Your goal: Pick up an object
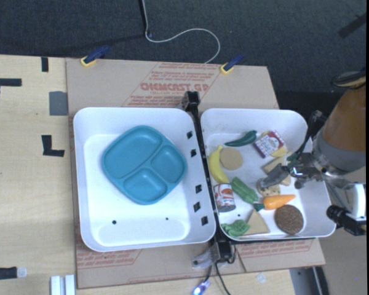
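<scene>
Currently your hand (275, 178) hangs low in the right bin (298, 120) among toy food, just above the carrot (278, 201), grip state unreadable, nothing visibly held; approach step, I judge — next you settle over one piece and close.

We look down at a slant from high above the bench (24, 165), taking in both white bins (86, 183) whole.
</scene>
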You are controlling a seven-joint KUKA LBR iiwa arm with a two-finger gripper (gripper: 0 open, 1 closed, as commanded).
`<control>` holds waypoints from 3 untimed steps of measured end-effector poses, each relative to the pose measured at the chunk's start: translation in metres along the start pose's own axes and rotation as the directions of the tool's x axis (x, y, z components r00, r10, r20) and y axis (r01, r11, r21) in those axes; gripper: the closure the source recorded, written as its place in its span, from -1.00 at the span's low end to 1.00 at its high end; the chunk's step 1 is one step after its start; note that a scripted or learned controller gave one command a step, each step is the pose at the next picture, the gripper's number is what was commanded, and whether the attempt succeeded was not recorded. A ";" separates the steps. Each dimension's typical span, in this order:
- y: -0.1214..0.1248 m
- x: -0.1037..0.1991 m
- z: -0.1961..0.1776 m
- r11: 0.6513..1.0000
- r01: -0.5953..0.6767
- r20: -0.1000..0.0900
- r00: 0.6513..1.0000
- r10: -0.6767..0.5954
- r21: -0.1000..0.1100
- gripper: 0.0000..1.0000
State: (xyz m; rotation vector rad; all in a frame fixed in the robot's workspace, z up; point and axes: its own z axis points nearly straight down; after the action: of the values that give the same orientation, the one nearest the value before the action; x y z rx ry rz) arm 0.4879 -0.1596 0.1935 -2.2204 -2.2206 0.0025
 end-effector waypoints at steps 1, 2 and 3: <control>0.000 0.001 -0.010 1.000 0.001 0.000 1.000 -0.001 0.001 1.00; -0.003 0.086 -0.119 1.000 0.012 -0.002 1.000 -0.012 -0.012 1.00; 0.007 0.137 -0.048 1.000 0.005 -0.001 1.000 -0.005 0.005 1.00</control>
State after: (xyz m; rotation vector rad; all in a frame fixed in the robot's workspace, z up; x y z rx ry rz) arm 0.4945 -0.0230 0.2410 -2.2122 -2.2224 0.0063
